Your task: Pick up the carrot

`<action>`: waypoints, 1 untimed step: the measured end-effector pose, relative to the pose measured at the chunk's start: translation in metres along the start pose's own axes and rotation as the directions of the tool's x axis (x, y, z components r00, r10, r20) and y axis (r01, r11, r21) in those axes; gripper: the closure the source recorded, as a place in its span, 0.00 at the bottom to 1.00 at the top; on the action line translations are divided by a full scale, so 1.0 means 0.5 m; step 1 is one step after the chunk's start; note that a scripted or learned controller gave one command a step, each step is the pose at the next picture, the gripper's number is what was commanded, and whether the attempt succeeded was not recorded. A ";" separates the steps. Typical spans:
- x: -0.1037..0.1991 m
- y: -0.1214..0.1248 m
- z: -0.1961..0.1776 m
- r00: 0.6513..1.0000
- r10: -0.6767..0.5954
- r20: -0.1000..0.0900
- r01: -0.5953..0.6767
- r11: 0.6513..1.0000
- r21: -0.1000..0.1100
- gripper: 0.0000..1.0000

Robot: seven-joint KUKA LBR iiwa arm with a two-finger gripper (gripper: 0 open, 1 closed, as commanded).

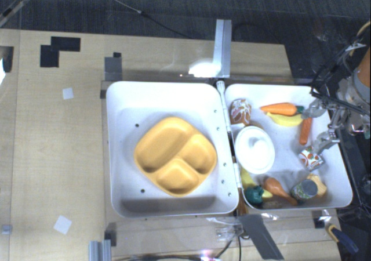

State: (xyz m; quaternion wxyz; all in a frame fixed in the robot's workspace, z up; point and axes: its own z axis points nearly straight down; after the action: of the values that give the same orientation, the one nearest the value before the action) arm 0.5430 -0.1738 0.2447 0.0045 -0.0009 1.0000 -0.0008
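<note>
The carrot lies flat at the right bin's top; the gripper, fingers apart, hangs nearby, likely approaching.

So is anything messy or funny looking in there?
Nothing is spilled or broken. The toys sit crowded in the right bin, with the carrot lying across a banana, while the yellow divided plate sits alone in the left bin.

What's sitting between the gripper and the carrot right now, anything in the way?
Nothing visible blocks it. The gripper hangs at the right bin's right side; the carrot lies just left of it near the far wall, its top exposed, touching a yellow banana.
</note>
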 end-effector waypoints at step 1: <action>-0.179 -0.061 0.195 0.981 0.196 -0.006 -0.196 0.981 -0.001 0.00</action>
State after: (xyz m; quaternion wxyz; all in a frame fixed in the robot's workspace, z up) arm 0.6334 -0.2042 0.1479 0.0017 0.0973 0.9953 0.0003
